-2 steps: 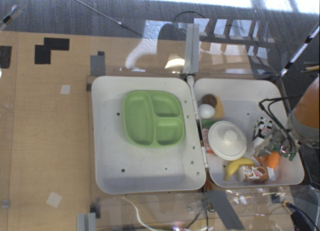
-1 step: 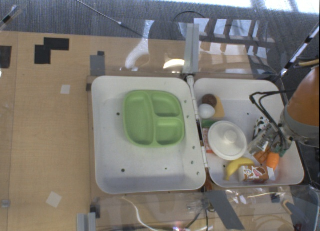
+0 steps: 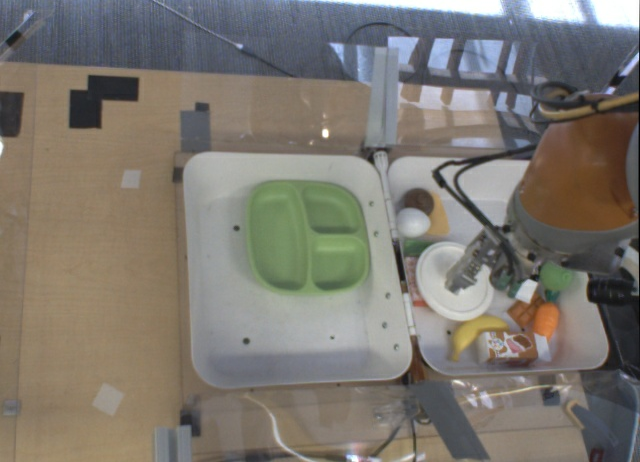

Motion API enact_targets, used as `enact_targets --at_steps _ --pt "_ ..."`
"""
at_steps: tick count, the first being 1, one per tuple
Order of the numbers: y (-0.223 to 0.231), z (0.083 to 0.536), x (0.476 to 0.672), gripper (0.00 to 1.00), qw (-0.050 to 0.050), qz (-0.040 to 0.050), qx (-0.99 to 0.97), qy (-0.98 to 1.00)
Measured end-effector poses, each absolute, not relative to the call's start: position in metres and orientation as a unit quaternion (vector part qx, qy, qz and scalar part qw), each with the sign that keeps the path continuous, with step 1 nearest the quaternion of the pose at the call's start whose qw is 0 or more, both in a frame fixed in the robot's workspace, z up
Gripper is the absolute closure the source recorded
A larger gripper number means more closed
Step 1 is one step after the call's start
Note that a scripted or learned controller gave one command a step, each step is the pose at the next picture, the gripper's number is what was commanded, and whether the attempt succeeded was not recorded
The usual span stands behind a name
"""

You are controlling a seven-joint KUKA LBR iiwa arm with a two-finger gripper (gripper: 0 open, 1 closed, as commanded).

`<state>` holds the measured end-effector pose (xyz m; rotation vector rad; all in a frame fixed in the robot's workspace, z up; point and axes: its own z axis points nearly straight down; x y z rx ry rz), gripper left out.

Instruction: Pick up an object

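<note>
My gripper (image 3: 468, 272) hangs low in the right bin (image 3: 590, 355), over a white round dish (image 3: 440, 285) near the bin's left side. Around it lie a white egg (image 3: 413, 222), a brown ball (image 3: 418, 200), a yellow banana (image 3: 474, 332), a small printed carton (image 3: 510, 348), an orange carrot (image 3: 543, 318) and a green piece (image 3: 556, 276). The arm's orange band and grey wrist (image 3: 580, 190) cover the bin's back right part and hide whatever lies under them.
The left bin (image 3: 215, 350) holds a green divided plate (image 3: 306, 236) near its middle. A raised divider (image 3: 394, 250) runs between the two bins. Black cables (image 3: 455, 182) loop from the arm over the right bin's back.
</note>
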<state>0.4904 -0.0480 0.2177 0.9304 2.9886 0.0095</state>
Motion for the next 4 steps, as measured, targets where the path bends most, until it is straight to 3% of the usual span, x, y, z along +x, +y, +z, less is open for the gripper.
enact_targets --at_steps 1,2,3,4 --pt "-0.134 0.260 0.489 1.00 0.006 -0.0006 0.170 0.985" --pt "-0.061 0.248 0.490 1.00 0.004 0.0017 0.172 0.985" --pt "-0.141 0.186 0.488 1.00 0.003 -0.0005 0.032 0.999" --pt "-0.184 0.149 0.501 1.00 0.003 -0.0009 -0.123 0.992"
